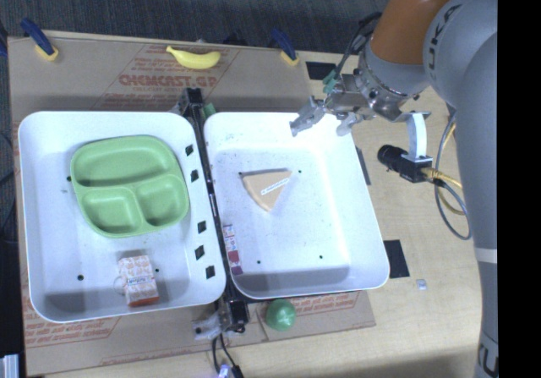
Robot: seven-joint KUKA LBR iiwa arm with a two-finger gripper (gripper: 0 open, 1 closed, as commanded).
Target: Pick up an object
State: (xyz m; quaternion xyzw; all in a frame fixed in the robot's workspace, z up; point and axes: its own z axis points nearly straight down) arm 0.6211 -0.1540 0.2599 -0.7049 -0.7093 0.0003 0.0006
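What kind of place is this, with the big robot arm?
Probably a robot test lab: a grey and orange arm reaches over two white bins holding toy-like items, such as a green divided tray and a wedge-shaped block.

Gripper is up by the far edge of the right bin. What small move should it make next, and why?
Probably ease the gripper toward the near-left and down over the wedge. The wedge lies alone on the right bin floor, and the open fingers hang above the bin's far rim, holding nothing.
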